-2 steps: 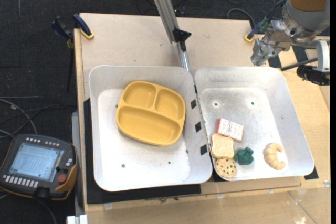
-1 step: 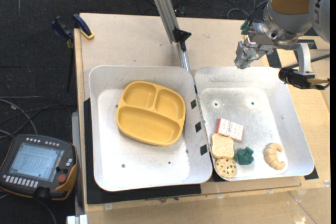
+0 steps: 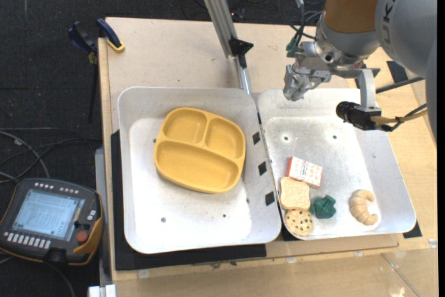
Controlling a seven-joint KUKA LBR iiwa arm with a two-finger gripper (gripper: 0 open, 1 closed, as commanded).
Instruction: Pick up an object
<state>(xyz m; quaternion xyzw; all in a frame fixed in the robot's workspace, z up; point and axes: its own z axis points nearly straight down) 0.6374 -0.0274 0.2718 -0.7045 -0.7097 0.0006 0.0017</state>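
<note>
- The gripper [image 3: 297, 90] is seen above the far rim of the right bin [image 3: 389, 170]; nothing is held, and whether it is released or clenched cannot be told.
- 5 items are clustered at the near end of the right bin: a pink-and-white box [image 3: 305, 170], a square slice of toast [image 3: 295, 194], a round speckled cookie [image 3: 299, 222], a crumpled green lump [image 3: 323, 206] and a curved croissant [image 3: 363, 207].
- A glossy yellow plate [image 3: 200, 149] with 3 compartments is laid in the left bin [image 3: 139, 219].
</note>
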